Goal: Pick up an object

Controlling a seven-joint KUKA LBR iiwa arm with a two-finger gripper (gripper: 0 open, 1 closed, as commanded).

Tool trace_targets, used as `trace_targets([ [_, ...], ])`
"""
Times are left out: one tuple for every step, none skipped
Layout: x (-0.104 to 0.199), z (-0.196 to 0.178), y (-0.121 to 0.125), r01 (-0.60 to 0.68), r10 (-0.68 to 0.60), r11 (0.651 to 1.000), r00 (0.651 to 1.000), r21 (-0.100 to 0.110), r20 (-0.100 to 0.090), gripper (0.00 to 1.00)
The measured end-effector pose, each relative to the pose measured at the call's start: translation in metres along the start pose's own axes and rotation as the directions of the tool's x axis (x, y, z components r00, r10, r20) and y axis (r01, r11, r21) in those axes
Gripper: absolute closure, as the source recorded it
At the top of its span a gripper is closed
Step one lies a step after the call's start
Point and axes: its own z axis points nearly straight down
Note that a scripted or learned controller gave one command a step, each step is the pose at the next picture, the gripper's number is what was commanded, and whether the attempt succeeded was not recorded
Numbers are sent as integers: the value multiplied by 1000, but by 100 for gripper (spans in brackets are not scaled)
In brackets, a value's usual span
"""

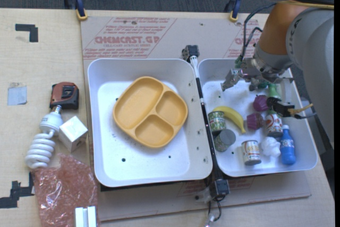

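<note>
A yellow divided plate (pixel 151 111) lies in the left bin (pixel 101 162). In the right bin (pixel 228 167), a banana (pixel 231 116), cans and a blue bottle (pixel 287 146) crowd toward four o'clock, under the arm (pixel 281 24).

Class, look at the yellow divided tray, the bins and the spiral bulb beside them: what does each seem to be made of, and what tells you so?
Yellow divided tray: probably moulded plastic, matte, with an even colour and rounded compartments. White bins: likely thin plastic, smooth with a slight sheen. Spiral bulb: apparently white glass tubing on a plastic base.
</note>
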Motion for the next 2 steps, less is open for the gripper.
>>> trace_targets([
  [28,0,-48,-3,3,1000,1000,1,-1,0],
  [-8,0,1,0,0,1000,1000,0,0,0],
])
